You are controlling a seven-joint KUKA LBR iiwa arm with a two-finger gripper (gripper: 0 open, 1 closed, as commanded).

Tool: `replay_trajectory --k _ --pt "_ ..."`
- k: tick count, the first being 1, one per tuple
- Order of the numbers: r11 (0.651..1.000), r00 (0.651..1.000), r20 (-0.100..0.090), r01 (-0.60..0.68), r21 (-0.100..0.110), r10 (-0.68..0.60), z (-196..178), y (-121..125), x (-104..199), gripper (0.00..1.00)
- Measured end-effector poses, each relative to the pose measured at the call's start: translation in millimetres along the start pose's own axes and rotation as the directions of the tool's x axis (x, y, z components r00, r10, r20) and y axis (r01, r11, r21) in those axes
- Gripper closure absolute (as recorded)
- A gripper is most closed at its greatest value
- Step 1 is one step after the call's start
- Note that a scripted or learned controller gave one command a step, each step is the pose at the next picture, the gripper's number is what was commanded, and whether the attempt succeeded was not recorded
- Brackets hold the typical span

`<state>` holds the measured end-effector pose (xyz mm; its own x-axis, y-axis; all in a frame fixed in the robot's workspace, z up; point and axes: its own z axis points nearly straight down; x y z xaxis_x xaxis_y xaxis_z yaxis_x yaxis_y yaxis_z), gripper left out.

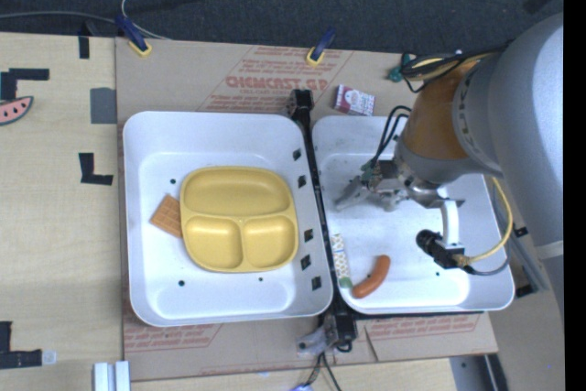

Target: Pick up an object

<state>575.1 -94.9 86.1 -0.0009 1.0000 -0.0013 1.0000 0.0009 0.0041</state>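
Note:
My gripper [352, 190] hangs low over the middle left of the right bin [476, 293], below the orange-banded wrist. Its grey fingers [348, 194] point left toward the divider. An orange sausage-shaped toy [372, 276] lies near the right bin's front left, well below the gripper and apart from it. A narrow speckled strip [340, 257] rests along that bin's left wall beside the sausage. In the left bin [146, 288] sits a yellow three-compartment plate [240, 217], with a brown waffle-like piece [167, 215] tucked under its left edge.
A black clip rail [307, 188] divides the two bins. A small red and white packet [352, 100] lies on the cardboard behind the right bin. Yellow clamps [320, 48] hold the cardboard's back edge. Cables and a black fitting [438, 247] hang off the wrist.

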Motion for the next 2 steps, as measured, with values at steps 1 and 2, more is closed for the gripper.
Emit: replay_trajectory --k 1,2 --pt "1.0 1.0 0.0 0.001 0.001 -0.001 1 75 -1 0.0" --pt "1.0 1.0 0.003 0.002 0.002 -0.002 -9 75 -1 1.0"
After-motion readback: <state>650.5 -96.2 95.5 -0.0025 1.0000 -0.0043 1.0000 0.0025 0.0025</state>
